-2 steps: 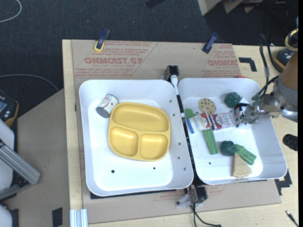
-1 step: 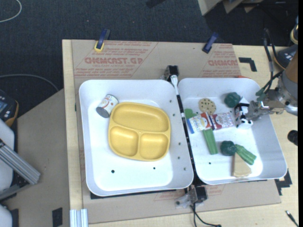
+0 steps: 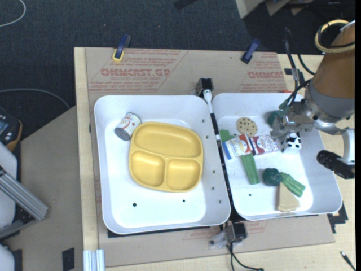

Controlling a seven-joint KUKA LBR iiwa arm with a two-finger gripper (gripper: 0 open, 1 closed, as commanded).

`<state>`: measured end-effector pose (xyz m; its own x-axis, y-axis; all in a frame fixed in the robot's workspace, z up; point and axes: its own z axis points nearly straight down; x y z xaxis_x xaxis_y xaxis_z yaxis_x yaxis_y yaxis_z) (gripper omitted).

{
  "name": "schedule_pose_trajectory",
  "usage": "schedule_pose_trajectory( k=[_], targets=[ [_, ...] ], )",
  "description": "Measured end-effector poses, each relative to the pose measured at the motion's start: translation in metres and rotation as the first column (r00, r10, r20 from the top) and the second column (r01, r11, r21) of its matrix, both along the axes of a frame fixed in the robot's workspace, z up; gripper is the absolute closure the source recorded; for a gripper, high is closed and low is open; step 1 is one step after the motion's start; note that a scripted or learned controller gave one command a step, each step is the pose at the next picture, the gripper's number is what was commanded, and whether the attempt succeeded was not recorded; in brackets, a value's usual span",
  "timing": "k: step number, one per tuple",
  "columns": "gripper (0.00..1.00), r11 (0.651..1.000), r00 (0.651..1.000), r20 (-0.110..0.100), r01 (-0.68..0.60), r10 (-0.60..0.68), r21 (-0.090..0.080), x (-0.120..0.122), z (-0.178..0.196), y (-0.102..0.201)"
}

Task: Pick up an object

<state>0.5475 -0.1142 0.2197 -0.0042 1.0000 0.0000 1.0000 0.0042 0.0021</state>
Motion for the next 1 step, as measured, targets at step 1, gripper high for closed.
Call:
schedule_pose_trajectory(
  k=[1],
  targets=[
    [1.0, 1.0, 1.0, 0.003, -0.001, 0.001, -0.001, 0.0266, 0.0112, 0.0505]
  ],
)
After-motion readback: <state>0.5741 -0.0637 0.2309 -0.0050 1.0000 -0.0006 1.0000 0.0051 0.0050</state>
